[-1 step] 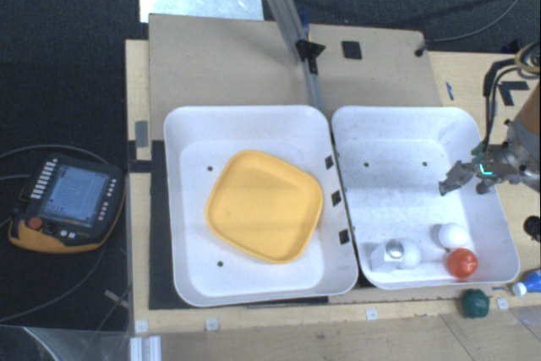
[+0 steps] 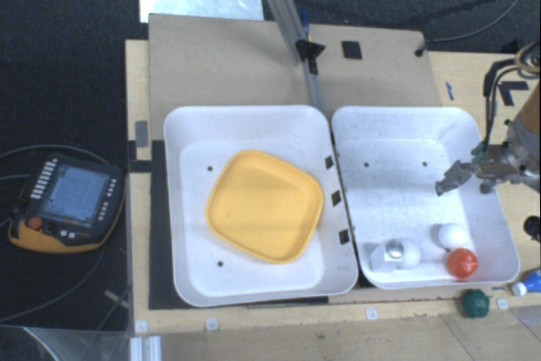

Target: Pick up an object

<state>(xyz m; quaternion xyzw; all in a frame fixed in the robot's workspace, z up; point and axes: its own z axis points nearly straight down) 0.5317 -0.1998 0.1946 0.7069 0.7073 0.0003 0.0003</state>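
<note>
While the pincer hangs spread, the white ball lies just below.

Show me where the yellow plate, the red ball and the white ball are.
yellow plate [image 2: 265,205]: camera view, centre of its dish.
red ball [image 2: 461,263]: camera view, top of the ball.
white ball [image 2: 451,235]: camera view, middle of the ball.

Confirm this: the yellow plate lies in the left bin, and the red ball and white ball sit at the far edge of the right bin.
One thing is wrong. The camera view shows the red ball and white ball at the near edge of the right bin, not the far one. The yellow plate does lie in the left bin.
</note>
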